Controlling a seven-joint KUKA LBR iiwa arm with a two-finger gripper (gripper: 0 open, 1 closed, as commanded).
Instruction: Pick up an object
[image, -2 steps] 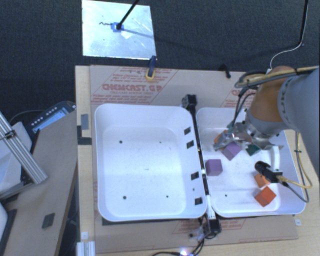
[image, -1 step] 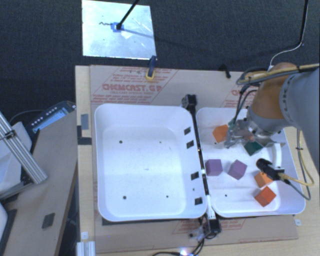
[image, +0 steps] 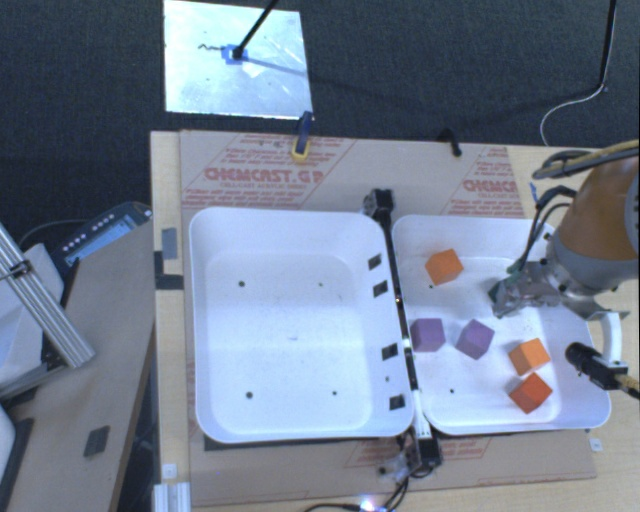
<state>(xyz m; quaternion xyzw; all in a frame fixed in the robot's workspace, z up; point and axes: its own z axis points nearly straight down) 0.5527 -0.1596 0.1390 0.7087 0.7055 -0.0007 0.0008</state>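
Hovering at three o'clock over the right bin, its finger state impossible to tell, the gripper risks nudging crowded purple cubes instead of seizing one.

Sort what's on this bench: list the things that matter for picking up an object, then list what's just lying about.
Belongs to the job:
end effector, over the right bin
orange block at the back
two purple blocks
two orange blocks at the front right

Just lying about:
left bin
yellow clip on the board's far edge
silver sheet behind the bench
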